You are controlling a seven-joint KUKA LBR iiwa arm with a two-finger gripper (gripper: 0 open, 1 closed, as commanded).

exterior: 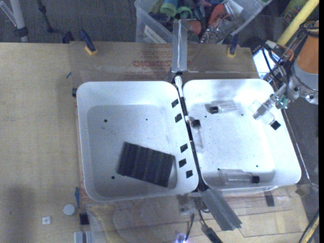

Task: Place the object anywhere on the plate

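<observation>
The dark ribbed rectangular plate [146,164] lies tilted on the floor of the left white bin [91,97], toward its near side. In the right white bin [283,156] I see two small clear tube-like objects with dark ends: one [221,107] near the far wall, the other [238,176] along the near wall. My jaws [267,110] hang over the right bin's far right corner, above the rim; whether they are clenched or released I cannot tell, and nothing shows between them. Behind the bins on the wooden surface [35,110] stands a clear tub of colourful odds and ends [200,6].
</observation>
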